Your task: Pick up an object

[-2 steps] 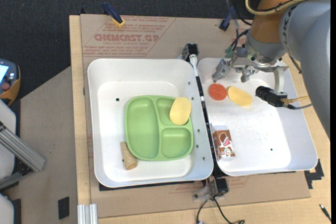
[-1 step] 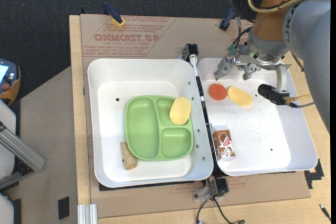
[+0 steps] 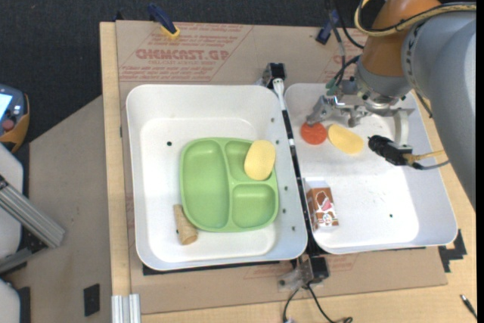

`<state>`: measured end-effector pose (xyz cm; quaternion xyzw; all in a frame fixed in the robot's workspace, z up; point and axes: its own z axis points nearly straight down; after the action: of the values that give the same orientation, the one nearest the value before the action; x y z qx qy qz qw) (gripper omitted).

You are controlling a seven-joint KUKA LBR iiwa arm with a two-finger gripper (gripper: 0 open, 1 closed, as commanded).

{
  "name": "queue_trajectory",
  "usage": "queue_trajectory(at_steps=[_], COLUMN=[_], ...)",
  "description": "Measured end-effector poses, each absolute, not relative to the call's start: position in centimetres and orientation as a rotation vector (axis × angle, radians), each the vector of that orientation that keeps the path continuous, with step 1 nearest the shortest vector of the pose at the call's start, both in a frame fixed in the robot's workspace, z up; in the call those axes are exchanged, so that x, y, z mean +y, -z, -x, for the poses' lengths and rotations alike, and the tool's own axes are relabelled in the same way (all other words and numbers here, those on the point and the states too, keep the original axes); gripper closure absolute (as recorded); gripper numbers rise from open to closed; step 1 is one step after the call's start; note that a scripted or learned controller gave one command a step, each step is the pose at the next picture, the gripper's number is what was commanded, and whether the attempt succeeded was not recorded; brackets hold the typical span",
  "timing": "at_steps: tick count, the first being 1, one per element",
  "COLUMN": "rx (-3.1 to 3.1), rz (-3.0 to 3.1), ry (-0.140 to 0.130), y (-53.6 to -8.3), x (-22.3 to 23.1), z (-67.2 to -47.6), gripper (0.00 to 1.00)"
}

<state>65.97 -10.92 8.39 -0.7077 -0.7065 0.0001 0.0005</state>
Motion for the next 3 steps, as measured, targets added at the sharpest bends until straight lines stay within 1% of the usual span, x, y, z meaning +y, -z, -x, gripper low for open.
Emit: queue_trajectory(at_steps=[1, 2, 3], rx=[-2.225, -2.216, -2.214], rz=[2.225, 2.228, 2.219], ry=[0.005, -0.002, -0.005], y=[-9.8, -8.6, -8.4], x=[-10.9, -16.9, -15.1], z=[-66.2, -61.4, -54.7], gripper=[1.0, 1.0, 1.0])
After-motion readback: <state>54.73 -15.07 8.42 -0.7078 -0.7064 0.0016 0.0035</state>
